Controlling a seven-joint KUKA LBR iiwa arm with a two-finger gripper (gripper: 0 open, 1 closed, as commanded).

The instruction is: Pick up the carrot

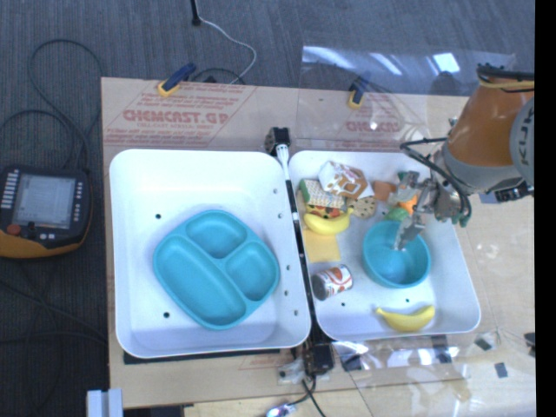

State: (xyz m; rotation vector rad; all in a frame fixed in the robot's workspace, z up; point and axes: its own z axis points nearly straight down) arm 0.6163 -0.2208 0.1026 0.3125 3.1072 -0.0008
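Two bins sit side by side on the bench. The left bin point(130, 233) holds a divided plate point(215, 268) near its middle. In the right bin point(465, 307), a bowl point(396, 255) lies right of centre; a banana point(405, 317) lies in front of it, a can point(332, 280) to its left, a carrot point(402, 205) just behind it. A teach pendant point(39, 211) rests left of the bench.
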